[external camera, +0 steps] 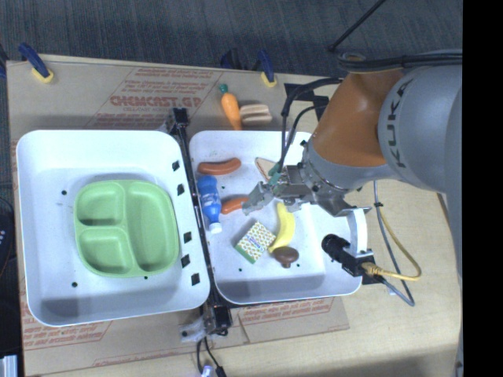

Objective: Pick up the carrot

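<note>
The carrot (230, 110), orange with a green tip, lies on the cardboard just beyond the far rim of the right bin (338, 285), outside both bins. It points toward the back edge and sits beside a tan bun (255, 115). My gripper (266, 195) hangs low over the middle of the right bin, well short of the carrot. It is above the top of a banana (284, 228) and just right of a small orange-red piece (233, 204). Nothing shows in its grasp.
The right bin also holds a sausage (220, 166), a blue bottle (208, 197), a green-and-yellow patterned block (255, 242) and a brown lump (286, 255). A green divided plate (126, 226) lies in the left bin (35, 210). Cables trail at the right.
</note>
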`<action>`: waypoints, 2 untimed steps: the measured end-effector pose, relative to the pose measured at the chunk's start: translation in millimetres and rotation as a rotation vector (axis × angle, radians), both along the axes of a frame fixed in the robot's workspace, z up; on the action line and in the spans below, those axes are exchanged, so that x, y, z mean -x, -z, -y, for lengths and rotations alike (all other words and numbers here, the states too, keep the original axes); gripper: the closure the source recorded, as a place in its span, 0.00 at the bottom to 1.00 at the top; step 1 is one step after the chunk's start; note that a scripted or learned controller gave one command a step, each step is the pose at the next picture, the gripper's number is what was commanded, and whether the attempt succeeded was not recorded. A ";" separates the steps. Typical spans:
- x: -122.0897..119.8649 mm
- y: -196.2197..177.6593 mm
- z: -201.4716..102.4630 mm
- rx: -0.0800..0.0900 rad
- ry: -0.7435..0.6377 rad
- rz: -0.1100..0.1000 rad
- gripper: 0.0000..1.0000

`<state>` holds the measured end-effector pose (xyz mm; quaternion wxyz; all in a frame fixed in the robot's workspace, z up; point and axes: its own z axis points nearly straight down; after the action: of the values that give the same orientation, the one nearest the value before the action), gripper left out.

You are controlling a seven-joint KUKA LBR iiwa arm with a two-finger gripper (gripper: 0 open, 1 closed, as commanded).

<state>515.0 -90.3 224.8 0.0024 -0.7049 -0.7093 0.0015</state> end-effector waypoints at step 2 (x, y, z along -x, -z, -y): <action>-100.1 57.8 72.1 0.002 -0.068 0.002 0.00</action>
<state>615.1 -162.4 167.0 0.0010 -0.6804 -0.7328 0.0018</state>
